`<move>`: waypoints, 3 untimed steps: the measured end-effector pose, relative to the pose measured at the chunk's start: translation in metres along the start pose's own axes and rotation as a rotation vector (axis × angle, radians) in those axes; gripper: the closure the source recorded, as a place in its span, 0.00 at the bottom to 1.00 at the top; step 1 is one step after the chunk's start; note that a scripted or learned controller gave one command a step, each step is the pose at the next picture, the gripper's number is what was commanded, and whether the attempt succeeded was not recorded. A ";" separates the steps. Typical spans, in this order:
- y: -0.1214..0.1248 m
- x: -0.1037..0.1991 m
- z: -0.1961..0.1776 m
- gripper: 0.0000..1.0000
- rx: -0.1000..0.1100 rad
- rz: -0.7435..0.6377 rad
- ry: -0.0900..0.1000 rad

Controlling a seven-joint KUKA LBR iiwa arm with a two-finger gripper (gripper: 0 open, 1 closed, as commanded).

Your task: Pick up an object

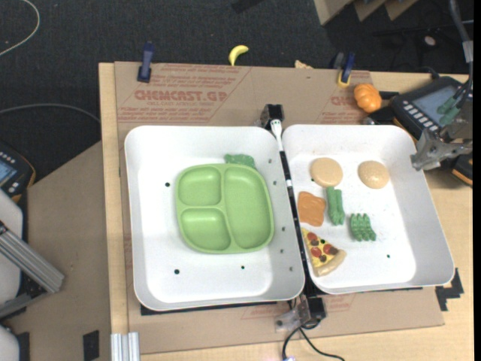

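Camera view, the one fixed overhead view. We find the gripper parked at the far right rim of the right bin, clear of the contents, presumably so the camera sees the candidates unobstructed. We cannot tell whether the jaws are released or clenched; nothing sits between them.

Candidates all lie in the right bin, loosely spread: two tan rounds, an orange block, a green stick just beside it, a green ridged piece, and a pizza slice near the front.

The left bin holds a green divided plate. We judge no pick has begun.
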State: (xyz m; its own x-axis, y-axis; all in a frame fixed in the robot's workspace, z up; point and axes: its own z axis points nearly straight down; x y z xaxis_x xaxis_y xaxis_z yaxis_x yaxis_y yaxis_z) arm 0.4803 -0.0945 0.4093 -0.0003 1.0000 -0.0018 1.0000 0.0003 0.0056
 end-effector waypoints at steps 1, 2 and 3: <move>0.001 0.000 -0.010 1.00 -0.003 0.000 -0.001; 0.002 0.000 -0.021 1.00 -0.007 -0.001 -0.002; 0.003 0.000 -0.031 1.00 -0.010 -0.001 -0.004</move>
State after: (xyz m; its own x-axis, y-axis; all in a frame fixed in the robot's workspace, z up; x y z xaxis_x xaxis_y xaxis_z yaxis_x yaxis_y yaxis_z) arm 0.4827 -0.0942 0.4407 -0.0013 1.0000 -0.0054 0.9999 0.0014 0.0158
